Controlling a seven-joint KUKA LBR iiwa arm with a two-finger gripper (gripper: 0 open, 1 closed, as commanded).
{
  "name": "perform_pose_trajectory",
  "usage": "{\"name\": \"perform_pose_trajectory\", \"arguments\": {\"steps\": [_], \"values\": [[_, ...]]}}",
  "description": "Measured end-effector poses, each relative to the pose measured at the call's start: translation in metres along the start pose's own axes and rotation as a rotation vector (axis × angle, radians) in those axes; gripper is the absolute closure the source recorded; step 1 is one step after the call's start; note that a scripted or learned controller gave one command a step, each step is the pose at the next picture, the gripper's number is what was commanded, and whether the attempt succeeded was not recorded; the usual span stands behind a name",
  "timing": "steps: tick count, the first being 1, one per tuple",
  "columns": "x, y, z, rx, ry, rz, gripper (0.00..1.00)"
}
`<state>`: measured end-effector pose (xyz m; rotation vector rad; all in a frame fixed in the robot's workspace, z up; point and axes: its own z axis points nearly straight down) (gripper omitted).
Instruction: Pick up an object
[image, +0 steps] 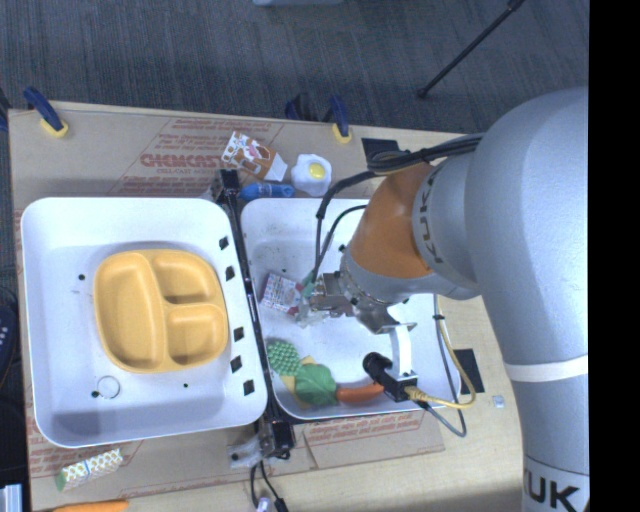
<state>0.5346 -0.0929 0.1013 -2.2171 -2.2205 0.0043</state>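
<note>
Arm: big, smooth light-grey casing, rounded links. Orange band above the wrist, glossy. Dark "KU" lettering on the grey beside the band; "KUK" in black at the link's lower end. Thin white seam line across the lower link. Black cables loop from the upper casing past the band toward the wrist. Gripper small, metallic grey, detail blurred, maybe clear plastic parts. White bracket with black fitting below the wrist; yellow cable trails off it.
</note>
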Motion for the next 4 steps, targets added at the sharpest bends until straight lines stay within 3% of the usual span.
{"name": "perform_pose_trajectory", "arguments": {"steps": [1,2,3,4], "values": [[0.0,0.0,0.0,0.0,0.0,-0.001,0.0],[-0.003,0.06,0.009,-0.001,0.0,0.123,0.0],[-0.002,0.06,0.0,0.002,0.001,0.12,1.0],[0.03,0.098,-0.119,-0.003,0.0,-0.008,1.0]]}}
